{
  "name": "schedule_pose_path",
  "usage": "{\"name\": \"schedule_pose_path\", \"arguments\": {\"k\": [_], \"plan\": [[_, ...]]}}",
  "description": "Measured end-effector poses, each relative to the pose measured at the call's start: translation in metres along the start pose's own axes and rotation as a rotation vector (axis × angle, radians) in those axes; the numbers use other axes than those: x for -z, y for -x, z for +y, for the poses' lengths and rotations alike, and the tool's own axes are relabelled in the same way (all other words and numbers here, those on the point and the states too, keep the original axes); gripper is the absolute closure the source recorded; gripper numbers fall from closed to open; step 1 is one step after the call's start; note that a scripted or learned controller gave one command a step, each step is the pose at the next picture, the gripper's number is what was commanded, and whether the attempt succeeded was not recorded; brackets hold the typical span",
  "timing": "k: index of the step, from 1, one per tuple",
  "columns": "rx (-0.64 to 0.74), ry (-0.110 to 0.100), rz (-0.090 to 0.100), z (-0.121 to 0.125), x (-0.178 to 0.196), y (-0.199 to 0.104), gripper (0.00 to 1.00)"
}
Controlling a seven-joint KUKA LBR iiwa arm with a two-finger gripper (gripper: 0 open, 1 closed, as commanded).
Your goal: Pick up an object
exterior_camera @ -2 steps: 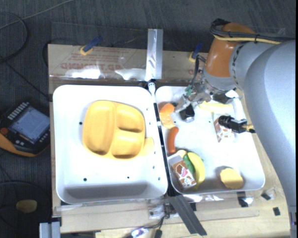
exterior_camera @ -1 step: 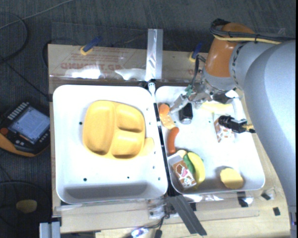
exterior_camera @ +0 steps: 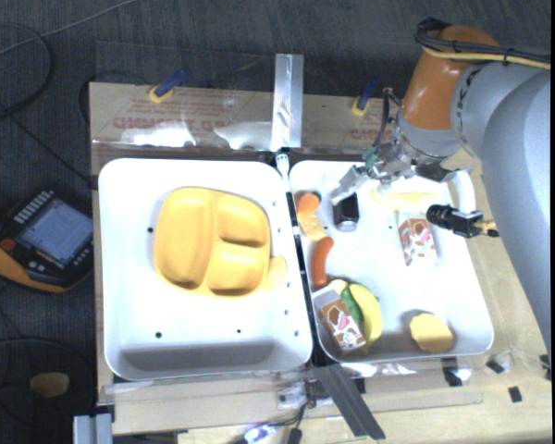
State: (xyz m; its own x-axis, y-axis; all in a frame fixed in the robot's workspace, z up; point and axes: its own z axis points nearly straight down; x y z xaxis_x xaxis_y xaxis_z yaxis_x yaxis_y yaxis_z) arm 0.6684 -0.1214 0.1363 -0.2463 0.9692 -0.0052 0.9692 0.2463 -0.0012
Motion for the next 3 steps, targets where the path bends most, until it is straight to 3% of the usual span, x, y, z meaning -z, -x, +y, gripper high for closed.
{"name": "schedule_pose_path", "arguments": {"k": [1,2,3], "plan": [[-0.011,0.008,-0.003,-0.008,-0.047,-0.009,0.00],[-0.010,0.010,-0.005,-0.006,-0.036,-0.009,1.00],[0.029,0.001,0.004,0.015,0.048,-0.059,1.00]]}}
